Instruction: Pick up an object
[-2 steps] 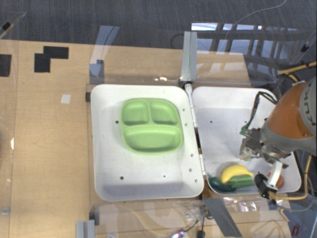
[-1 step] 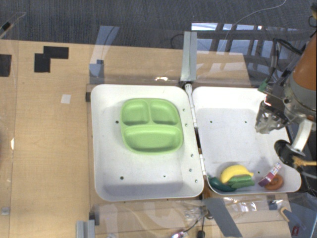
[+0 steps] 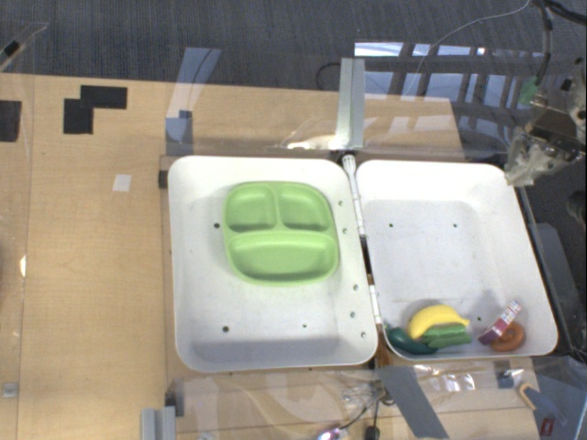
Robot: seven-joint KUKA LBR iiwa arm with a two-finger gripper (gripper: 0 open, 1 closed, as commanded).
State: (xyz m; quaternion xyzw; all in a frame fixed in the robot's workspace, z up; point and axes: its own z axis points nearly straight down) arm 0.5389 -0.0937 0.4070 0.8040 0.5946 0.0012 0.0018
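Wooden bench [image 3: 83, 273], two white bins. Left bin [image 3: 197, 337]: green divided plate [image 3: 279, 231]. Right bin [image 3: 440, 218]: yellow banana [image 3: 437, 318] on green item [image 3: 431, 338], small brown-purple piece [image 3: 505, 330] beside, all at near edge. Gripper [image 3: 537, 159] off bin's far right corner, touching nothing; opening: cannot tell. Banana likely easiest; descend centred, clear of bin wall.

Single fixed camera, mounted above the tabletop [image 3: 83, 273] and looking down at a slant. Both white bins lie side by side in the middle of the frame, left bin [image 3: 197, 273] and right bin [image 3: 440, 236], seen whole from moderate range; dark floor [image 3: 229, 12] lies beyond the far edge.
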